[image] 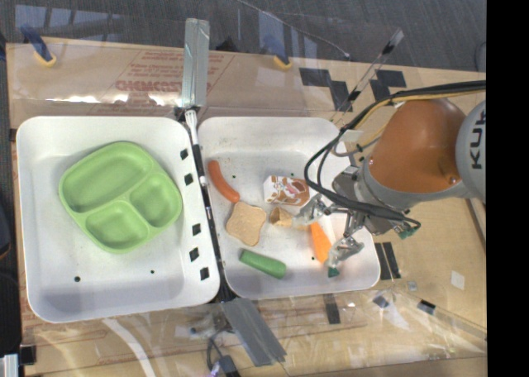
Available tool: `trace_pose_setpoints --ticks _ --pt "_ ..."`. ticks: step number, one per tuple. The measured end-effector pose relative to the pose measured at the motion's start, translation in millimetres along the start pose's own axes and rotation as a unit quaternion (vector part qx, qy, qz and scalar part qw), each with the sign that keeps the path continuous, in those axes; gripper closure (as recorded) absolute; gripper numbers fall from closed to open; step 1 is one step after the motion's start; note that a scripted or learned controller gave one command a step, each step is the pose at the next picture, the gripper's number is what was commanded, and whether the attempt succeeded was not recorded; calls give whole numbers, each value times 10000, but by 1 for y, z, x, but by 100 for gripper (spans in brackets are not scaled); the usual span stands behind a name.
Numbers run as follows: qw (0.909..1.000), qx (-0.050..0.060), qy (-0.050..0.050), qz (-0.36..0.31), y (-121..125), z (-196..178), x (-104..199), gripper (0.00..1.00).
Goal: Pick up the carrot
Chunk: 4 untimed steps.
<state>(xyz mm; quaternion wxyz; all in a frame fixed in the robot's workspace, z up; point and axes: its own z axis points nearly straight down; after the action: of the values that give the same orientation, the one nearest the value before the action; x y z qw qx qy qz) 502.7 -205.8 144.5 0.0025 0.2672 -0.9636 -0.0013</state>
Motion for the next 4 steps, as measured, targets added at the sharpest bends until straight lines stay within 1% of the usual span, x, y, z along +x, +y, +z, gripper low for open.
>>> trace_pose_setpoints --ticks 1,2,3,4 --pt "9774 19 -17 -2116 5 53 16 0" --pt "9762 29 -29 -2169 7 42 11 100" --pt "9983 35 -38 581 9 -28 24 100" --pt "9806 21 -36 1959 30 -32 -1 100"
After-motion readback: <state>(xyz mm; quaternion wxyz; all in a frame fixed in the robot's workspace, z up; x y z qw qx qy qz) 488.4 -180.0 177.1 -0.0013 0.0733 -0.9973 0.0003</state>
